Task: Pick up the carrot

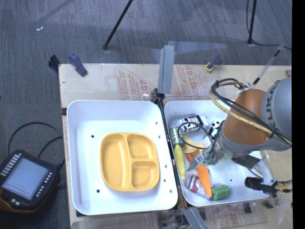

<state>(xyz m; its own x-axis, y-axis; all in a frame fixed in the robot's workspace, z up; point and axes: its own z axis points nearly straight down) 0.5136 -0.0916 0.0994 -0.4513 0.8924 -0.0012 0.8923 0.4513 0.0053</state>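
The carrot [205, 179] is orange and tapered. It lies in the right bin [238, 178] near the front, pointing toward the front edge, partly on a red and white packet [193, 185]. My gripper [202, 160] hangs just above the carrot's thick end, below the orange-banded wrist [245, 120]. The view does not show the carrot held.
Around the carrot lie a green piece [221, 192], a yellow corn cob [179, 159], a green can [175, 135] and a black and white pack [192, 123]. In the left bin [83, 128] sits a yellow divided plate [129, 161]. Cables loop over the arm.
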